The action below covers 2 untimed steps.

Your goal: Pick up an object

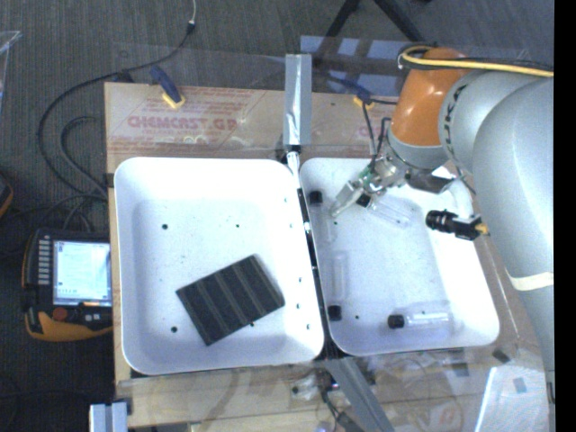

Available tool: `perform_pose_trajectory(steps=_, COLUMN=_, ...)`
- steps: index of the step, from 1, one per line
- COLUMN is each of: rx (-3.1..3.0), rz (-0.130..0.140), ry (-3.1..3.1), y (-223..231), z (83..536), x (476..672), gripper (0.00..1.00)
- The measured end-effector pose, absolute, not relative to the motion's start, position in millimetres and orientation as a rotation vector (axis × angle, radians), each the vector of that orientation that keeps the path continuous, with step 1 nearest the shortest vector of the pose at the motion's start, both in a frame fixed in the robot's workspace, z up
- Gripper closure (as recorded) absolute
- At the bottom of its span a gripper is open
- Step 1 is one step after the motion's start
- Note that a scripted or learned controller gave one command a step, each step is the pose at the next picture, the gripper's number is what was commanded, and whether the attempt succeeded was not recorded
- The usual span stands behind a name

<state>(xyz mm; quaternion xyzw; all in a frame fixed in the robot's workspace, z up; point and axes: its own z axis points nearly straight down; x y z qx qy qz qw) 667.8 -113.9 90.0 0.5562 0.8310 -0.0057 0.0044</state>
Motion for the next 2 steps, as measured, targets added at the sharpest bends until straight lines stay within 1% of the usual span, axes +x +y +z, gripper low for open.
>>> perform_pose_trajectory(steps=1, rx=1.736, rz=-0.004, ry=2.601, y=-110.5, z=101.3, x=670.4, gripper=1.0)
perform_pose_trajectory(steps=2, rx=1.738, rz=-0.007, ry=2.606, y=-109.6, z=100.4, x=669.4, gripper=0.0)
